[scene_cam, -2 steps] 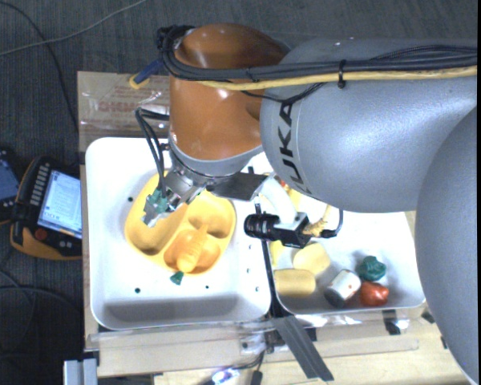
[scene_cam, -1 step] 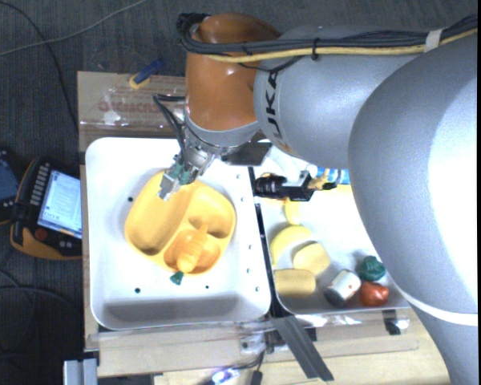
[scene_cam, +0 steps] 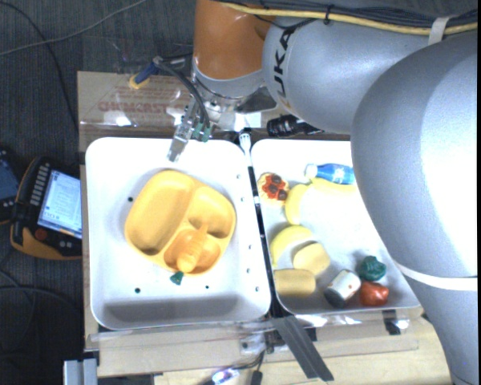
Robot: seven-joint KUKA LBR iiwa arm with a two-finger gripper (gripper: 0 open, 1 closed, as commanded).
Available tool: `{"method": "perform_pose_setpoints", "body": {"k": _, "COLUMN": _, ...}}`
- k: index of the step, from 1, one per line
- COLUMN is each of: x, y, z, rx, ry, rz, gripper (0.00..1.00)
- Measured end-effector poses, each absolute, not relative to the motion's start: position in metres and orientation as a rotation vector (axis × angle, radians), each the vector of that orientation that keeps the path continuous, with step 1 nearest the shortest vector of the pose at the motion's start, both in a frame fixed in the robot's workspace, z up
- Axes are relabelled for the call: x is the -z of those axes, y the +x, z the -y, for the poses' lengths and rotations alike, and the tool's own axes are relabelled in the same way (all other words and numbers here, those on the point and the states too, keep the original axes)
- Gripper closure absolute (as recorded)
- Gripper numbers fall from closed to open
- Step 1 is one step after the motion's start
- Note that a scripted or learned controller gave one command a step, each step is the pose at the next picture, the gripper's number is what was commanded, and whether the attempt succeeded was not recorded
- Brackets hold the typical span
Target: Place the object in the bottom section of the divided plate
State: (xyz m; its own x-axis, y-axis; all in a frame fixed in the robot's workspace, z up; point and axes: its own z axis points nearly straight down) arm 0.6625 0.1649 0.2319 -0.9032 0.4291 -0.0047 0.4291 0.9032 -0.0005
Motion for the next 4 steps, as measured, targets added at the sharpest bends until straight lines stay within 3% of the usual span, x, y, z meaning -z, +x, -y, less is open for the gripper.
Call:
{"method": "perform_pose_setpoints", "body": {"k": 1, "x": -0.258, "y": 0.649, "z": -0.179, "rx": -0.004, "ry": 0.848, "rz": -3.024, "gripper": 1.00}}
{"method": "perform_pose_setpoints", "body": {"k": 2, "x": -0.215, "y": 0.572, "z": -0.206, "rx": 0.002, "ry": 0.683, "rz": -3.068, "gripper": 1.00}}
{"method": "perform_pose_setpoints", "body": {"k": 3, "x": -0.217, "y": 0.648, "z": -0.179, "rx": -0.001, "ry": 0.787, "rz": -3.040, "gripper": 1.00}}
{"method": "perform_pose_setpoints", "body": {"k": 4, "x": -0.184, "y": 0.637, "z": -0.076, "rx": 0.003, "ry": 0.341, "rz": -3.121, "gripper": 1.00}}
